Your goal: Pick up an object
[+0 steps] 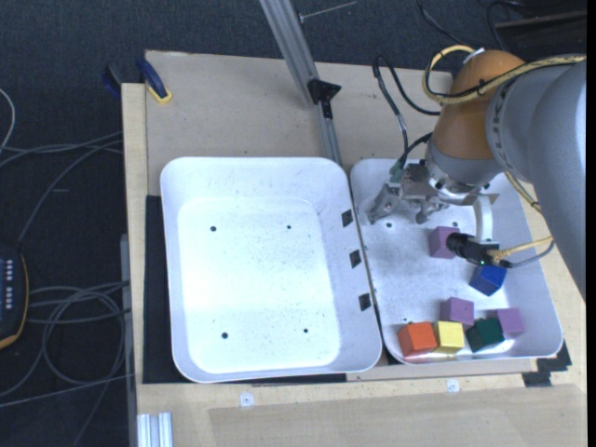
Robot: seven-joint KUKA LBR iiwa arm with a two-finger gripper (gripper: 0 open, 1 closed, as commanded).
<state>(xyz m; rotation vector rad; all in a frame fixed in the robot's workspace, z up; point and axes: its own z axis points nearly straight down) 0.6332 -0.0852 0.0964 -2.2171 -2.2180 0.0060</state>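
Observation:
My gripper (pixel 399 212) hangs over the far left part of the right bin (pixel 396 277), its two grey fingers spread open with nothing between them. A purple block (pixel 440 241) lies just right of the gripper, partly behind a black fitting on the arm. A blue block (pixel 487 278) sits further right. Along the near wall are an orange block (pixel 419 337), a yellow block (pixel 450 335), a green block (pixel 484 333) and two more purple blocks (pixel 458 309) (pixel 509 320).
The left bin (pixel 182 250) stands beside the right one, with black clips (pixel 355 258) on the shared wall. A slanted metal pole (pixel 298 54) rises behind the bins. The arm's grey and orange body (pixel 484 110) covers the right bin's far right corner.

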